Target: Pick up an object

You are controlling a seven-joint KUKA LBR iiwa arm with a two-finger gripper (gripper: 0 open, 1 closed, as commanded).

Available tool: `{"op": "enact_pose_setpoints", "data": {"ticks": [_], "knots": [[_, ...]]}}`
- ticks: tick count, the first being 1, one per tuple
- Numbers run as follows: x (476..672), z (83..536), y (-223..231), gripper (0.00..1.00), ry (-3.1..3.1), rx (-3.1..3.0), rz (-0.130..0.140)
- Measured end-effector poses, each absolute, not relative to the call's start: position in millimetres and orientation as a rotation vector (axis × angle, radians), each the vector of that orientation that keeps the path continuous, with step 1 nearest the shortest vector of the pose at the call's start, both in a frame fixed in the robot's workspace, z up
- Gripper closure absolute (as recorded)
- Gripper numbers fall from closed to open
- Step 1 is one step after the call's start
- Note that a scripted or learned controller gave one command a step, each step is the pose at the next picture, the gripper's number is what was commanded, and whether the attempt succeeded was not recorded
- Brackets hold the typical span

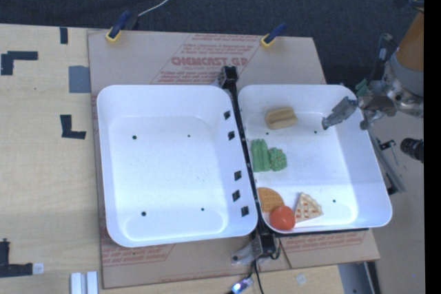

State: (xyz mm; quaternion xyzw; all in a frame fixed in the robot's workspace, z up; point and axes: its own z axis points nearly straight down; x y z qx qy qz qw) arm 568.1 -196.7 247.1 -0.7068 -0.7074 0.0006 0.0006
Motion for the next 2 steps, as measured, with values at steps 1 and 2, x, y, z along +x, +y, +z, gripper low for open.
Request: {"op": "enact_pose_setpoints", "data": {"ticks": [1, 2], "knots": [[565.9, 364, -226, 0.0, -2.231, -2.231, -0.006], [481.2, 498, -226, 0.0, -2.23, -2.237, -0.01]]}}
